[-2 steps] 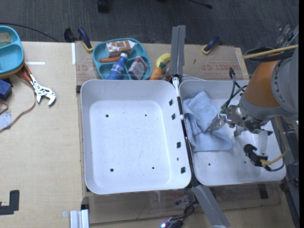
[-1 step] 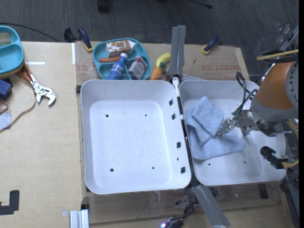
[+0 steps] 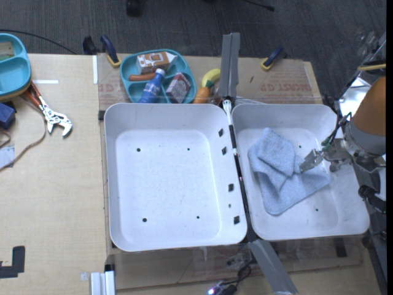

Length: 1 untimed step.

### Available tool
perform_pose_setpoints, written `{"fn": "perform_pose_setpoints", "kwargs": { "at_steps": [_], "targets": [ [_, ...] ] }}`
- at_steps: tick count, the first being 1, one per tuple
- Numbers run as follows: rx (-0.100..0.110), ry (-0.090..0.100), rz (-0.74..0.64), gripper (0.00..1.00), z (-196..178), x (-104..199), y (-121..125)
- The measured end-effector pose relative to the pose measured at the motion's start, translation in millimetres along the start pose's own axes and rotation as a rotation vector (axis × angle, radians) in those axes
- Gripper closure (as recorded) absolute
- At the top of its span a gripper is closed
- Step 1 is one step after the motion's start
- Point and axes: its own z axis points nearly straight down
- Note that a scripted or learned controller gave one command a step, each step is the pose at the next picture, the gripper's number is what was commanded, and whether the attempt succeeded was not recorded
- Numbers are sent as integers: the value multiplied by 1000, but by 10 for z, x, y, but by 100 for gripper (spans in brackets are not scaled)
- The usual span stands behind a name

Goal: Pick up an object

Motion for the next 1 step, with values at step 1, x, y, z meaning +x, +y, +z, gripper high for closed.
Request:
{"fn": "perform_pose_setpoints", "kwargs": {
  "at_steps": [1],
  "targets": [
    [2,1,-83,0,146,537,-240]
  ]
}}
